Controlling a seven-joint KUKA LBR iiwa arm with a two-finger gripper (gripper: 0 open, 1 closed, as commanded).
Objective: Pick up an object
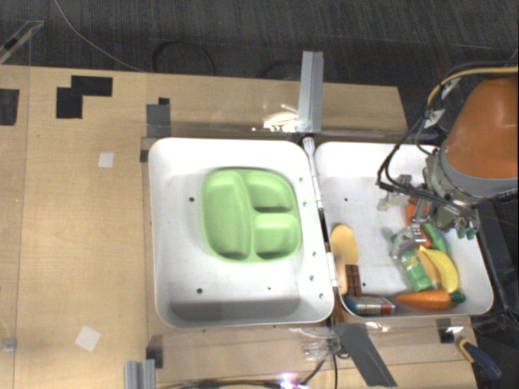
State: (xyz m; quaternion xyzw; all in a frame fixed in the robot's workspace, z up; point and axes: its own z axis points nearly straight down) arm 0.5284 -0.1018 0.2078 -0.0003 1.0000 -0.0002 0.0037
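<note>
The metal two-finger gripper (408, 241) hangs just left of the yellow plastic banana (441, 268), apparently touching a green item (417, 275); its grip cannot be told.

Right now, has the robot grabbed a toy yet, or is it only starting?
Done so far: the arm has reached over the right bin, and the gripper sits low over the pile by the banana, carrot and green bottle. In hand: I can't see anything between its fingers. Left: grip one toy and lift it. The green tray lies in the left bin.
</note>
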